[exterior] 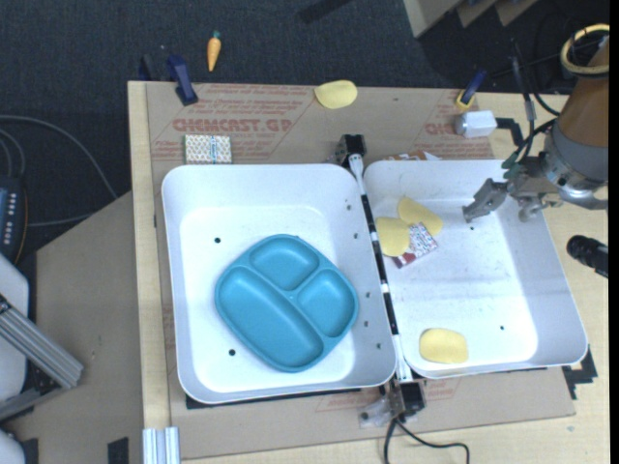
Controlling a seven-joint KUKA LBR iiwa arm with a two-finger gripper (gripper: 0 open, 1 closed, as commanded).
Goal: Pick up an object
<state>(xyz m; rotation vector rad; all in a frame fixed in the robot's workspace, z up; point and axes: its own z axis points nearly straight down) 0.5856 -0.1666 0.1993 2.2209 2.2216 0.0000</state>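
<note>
My gripper (504, 207) hangs over the far right part of the right bin (542, 288), fingers spread open with nothing between them. Left of it, near the bin's far left side, lie two pale yellow pieces (419, 213) (391, 233) touching a small red and white packet (420, 241). A yellow oval object (443, 345) rests alone by the near edge of that bin. A blue divided plate (285, 301) lies in the left bin (193, 211).
On the bench beyond the bins sit a yellow lump (336, 94), a patterned packet (208, 148), a blue clip (181, 80), a white block (477, 122) and a small carrot (214, 51). A black clamp (352, 149) joins the bins.
</note>
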